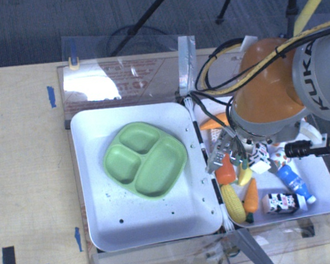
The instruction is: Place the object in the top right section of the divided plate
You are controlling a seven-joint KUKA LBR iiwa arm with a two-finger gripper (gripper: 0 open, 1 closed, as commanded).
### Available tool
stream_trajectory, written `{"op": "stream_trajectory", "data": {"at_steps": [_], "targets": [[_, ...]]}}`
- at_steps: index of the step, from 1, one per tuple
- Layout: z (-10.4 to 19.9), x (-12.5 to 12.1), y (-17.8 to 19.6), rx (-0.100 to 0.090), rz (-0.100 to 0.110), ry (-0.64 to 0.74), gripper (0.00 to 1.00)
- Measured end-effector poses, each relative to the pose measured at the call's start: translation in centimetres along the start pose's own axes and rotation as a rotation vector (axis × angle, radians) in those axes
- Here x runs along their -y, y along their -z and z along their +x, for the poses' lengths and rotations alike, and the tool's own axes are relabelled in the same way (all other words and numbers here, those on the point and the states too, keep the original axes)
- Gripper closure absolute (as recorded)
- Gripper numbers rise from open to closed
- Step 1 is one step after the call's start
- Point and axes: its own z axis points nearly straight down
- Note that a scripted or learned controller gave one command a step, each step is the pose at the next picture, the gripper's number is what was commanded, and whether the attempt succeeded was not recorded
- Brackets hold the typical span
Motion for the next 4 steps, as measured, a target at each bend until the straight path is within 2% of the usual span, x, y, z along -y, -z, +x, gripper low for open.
{"op": "stream_trajectory", "data": {"at_steps": [1, 2, 3, 4], "targets": [[6.3, -6.4, -8.1, -0.001, -0.001, 0.102, 1.0], [13.0, -14.0, -6.2, 0.002, -0.001, 0.183, 1.0], [13.6, -15.4, -11.2, 0.002, -0.002, 0.055, 1.0], [14.6, -15.8, -11.4, -0.013, -0.002, 0.069, 0.0]]}}
